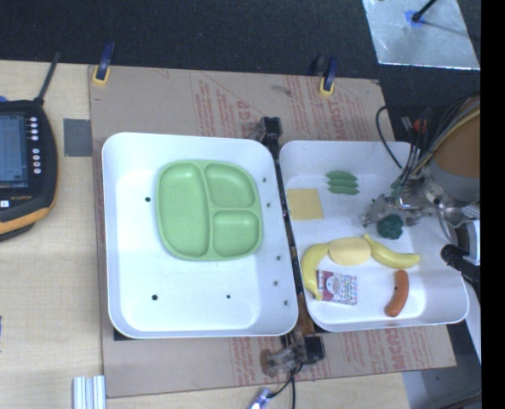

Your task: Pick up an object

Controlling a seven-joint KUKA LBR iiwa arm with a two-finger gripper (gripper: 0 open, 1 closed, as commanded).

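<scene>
Cardboard sheet (235, 109) under the bins: rows of faint red print run along its far, left and near-right margins; the letters are too small and pale to read.
Packet (338, 286) in the right bin, near side: a white face with a red printed label; the wording is too blurred to read.
Handheld pendant (9, 173) at far left: a lit screen and a column of buttons; no figures or words legible.
</scene>
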